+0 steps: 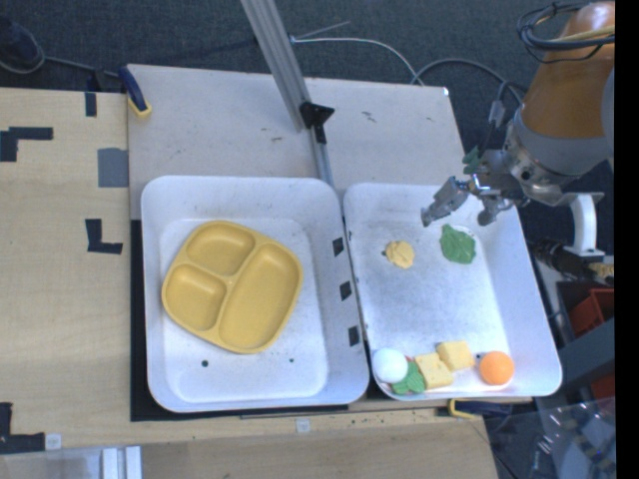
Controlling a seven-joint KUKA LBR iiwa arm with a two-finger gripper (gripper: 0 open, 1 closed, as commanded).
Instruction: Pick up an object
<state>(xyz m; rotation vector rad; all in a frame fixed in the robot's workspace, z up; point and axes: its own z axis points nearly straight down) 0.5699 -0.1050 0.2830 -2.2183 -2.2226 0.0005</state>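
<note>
My gripper (466,208) hangs over the far part of the right bin (519,267), open, with nothing between its fingers. Just below it lies a green leafy piece (458,244). A small yellow lump (400,255) lies to the left of that. Along the near edge of the right bin sit a white ball (389,365), a green piece (411,381), two yellow blocks (444,362) and an orange ball (496,368).
The left bin (170,367) bears a yellow divided plate (232,285). A grey metal post (280,53) slants across the bench behind the bins. The arm's orange band and grey wrist (564,98) stand at the right, above the right bin's far corner.
</note>
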